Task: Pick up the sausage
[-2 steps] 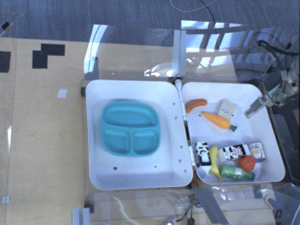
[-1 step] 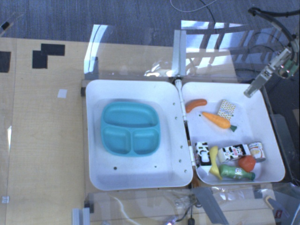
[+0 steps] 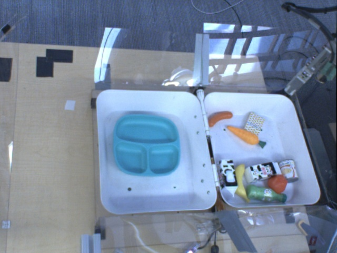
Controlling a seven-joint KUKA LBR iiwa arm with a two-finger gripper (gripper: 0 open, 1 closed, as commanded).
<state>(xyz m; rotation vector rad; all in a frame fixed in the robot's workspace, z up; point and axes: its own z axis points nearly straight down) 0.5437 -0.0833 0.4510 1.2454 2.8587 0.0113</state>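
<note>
The sausage (image 3: 219,118) is a short orange-brown link lying near the top left corner of the right bin (image 3: 295,115), close to the divider between the bins. My gripper (image 3: 311,69) hovers at the far upper right, beyond the right bin's back corner and well away from the sausage. Nothing is visibly held in it.
Also in the right bin are a carrot (image 3: 244,135), a patterned packet (image 3: 255,122), a milk carton (image 3: 264,171), a cow-print box (image 3: 227,173), a banana (image 3: 240,182), a green bottle (image 3: 266,194), a tomato (image 3: 277,183) and a can (image 3: 288,169). The left bin (image 3: 110,194) holds a blue divided plate (image 3: 147,143).
</note>
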